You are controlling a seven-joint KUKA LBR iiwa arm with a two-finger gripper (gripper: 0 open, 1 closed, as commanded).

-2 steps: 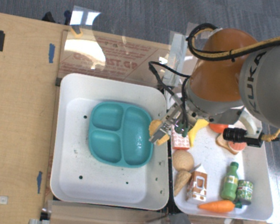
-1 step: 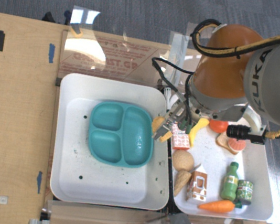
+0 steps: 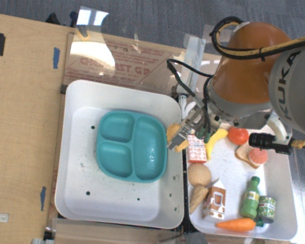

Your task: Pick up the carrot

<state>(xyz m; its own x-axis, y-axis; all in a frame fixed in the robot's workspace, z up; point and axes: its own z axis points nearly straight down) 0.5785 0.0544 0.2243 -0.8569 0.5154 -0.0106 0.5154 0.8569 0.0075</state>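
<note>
The carrot [image 3: 235, 223] is orange and lies flat near the front edge of the right bin [image 3: 286, 187], just in front of a small carton and a green bottle. My gripper [image 3: 182, 134] hangs over the divide between the two bins, far from the carrot, up and to its left. It is shut on a small yellow-orange piece [image 3: 174, 132] that shows on both sides of the fingers. The grey arm with its orange band [image 3: 250, 54] covers the back of the right bin.
In the left bin [image 3: 73, 180] sits a teal divided plate [image 3: 132, 146]. The right bin holds a red-and-white packet [image 3: 196, 149], a banana [image 3: 216, 139], a tomato [image 3: 238, 135], a bread roll [image 3: 200, 174], a carton [image 3: 216, 201], a green bottle [image 3: 251, 197] and a can [image 3: 266, 208].
</note>
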